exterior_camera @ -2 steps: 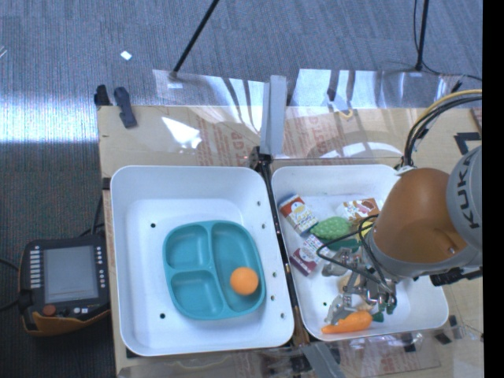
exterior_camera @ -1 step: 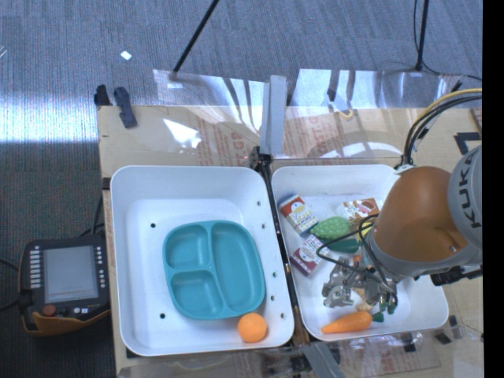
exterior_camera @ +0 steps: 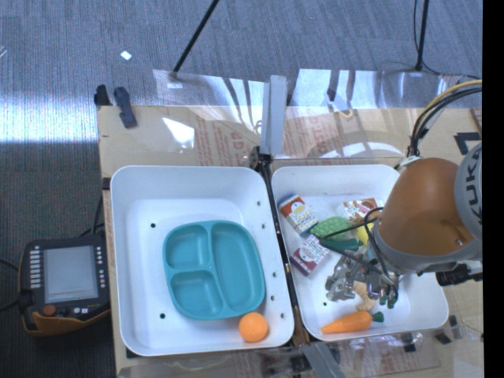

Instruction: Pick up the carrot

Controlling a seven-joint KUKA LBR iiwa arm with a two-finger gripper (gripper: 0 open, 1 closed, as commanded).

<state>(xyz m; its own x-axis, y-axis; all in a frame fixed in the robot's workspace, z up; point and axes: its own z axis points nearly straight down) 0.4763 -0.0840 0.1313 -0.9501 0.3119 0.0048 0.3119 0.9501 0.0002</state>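
Observation:
The carrot (exterior_camera: 349, 322), orange with a green stub at its right end, lies near the front edge of the right bin (exterior_camera: 315, 181). My gripper (exterior_camera: 356, 285) hangs just above and behind it, reaching in from the right under the orange band of the arm (exterior_camera: 423, 211). Its metal parts sit over a small yellowish item, a short gap away from the carrot.
The right bin also holds two small printed packets (exterior_camera: 298, 213) (exterior_camera: 309, 253), a green item (exterior_camera: 333, 227) and another packet (exterior_camera: 359, 209). In the left bin (exterior_camera: 134, 203) lie a teal divided plate (exterior_camera: 213, 268) and an orange ball (exterior_camera: 253, 327). A pendant (exterior_camera: 64, 278) sits at left.

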